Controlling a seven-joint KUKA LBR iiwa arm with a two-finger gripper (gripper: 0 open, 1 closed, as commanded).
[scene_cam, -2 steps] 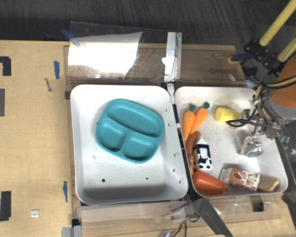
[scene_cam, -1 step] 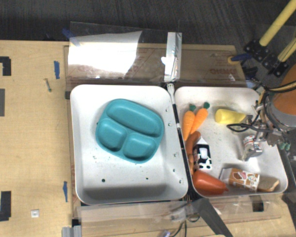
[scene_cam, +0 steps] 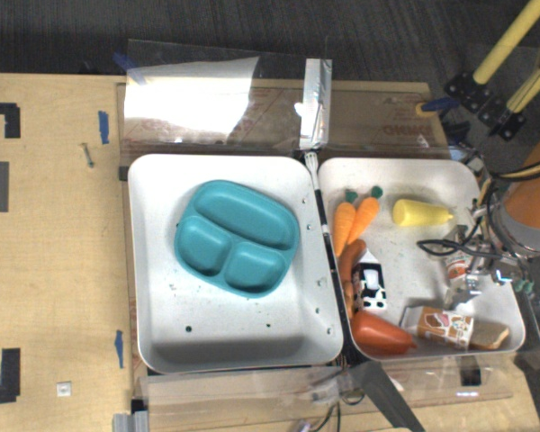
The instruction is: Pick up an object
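Low at the right side of the right bin (scene_cam: 414,165), the hand (scene_cam: 463,277) hangs just above the bin floor, and I cannot tell how it is set. Near it lies a brown packet (scene_cam: 448,325), probably the easiest thing to take. A yellow piece (scene_cam: 420,212) is further back. Two carrots (scene_cam: 353,219), a black-and-white toy (scene_cam: 370,286) and a red piece (scene_cam: 380,331) crowd the left wall. Open floor stays in the middle. The left bin (scene_cam: 148,241) carries a teal divided plate (scene_cam: 237,236).

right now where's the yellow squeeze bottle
The yellow bottle lies on its side in the right bin, near its far wall, just right of the two carrots.
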